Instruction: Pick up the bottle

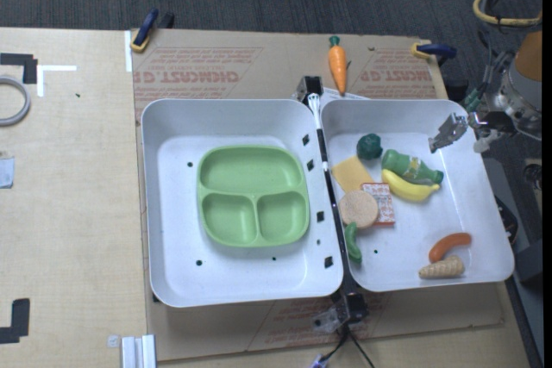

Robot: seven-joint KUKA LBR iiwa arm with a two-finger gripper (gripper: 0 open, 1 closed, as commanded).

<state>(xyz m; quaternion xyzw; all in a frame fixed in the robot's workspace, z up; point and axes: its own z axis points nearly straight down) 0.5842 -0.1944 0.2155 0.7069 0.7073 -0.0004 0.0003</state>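
The camera view gave you both white bins side by side on the cardboard-covered bench, with the arm reaching in from the right edge. The gripper (450, 132) hung over the upper right corner of the right bin (492, 201), its metal fingers pointing down and left, and nothing sat between them. They were too small and blurred for you to judge whether they stood apart or together.

The bottle (410, 165), green and lying on its side, rested in the upper middle of that right bin. It touched the banana (410, 187) just below it, and a dark green round item (369, 146) lay just to its left. The gripper was near the bottle, up and to its right, and clear of it.

Elsewhere in the same bin you saw a yellow wedge (350, 174), a round tan disc (358, 208) partly over a small red-and-white packet (381, 202), a green pepper-like piece (353, 241) along the left wall, and an orange sausage (450, 245) above a cone-shaped pastry (442, 269) in the lower right.

The left bin (169, 211) held a green divided tray (254, 196) with three compartments. A toy carrot (336, 63) lay on the cardboard beyond the bins, near the clamp where they meet.
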